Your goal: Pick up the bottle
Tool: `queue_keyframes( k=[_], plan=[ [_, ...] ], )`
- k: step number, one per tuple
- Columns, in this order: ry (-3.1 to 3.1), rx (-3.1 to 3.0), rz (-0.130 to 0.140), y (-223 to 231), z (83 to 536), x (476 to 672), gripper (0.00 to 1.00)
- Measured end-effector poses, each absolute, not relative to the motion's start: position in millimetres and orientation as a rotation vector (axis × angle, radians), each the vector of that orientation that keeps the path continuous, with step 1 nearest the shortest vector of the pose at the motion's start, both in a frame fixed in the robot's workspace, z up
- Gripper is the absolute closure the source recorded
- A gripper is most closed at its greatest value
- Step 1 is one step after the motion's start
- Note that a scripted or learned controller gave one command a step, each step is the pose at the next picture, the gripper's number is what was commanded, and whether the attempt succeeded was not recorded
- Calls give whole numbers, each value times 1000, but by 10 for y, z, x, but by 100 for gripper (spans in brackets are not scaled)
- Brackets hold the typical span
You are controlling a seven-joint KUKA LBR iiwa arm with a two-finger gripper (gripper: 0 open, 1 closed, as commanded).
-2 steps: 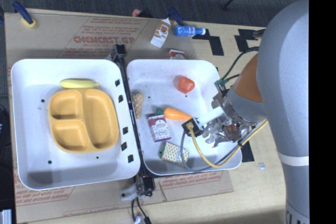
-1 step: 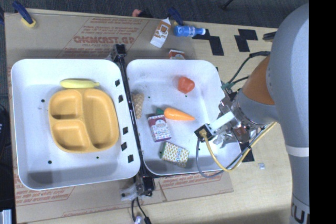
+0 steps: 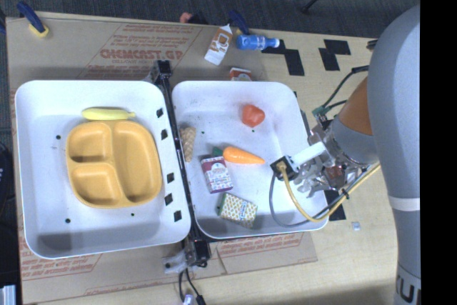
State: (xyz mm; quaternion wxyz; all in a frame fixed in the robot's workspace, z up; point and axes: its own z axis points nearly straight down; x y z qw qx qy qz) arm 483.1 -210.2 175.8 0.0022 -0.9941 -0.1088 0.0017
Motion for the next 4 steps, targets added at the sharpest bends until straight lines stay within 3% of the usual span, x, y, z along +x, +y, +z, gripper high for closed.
queue_keyframes(
  k=[1,4],
  plan=[
    [-327,-3118,8,-1574,1740,4757,100],
    [-322,-3119,7,-2104,1655,4756,100]
  ],
)
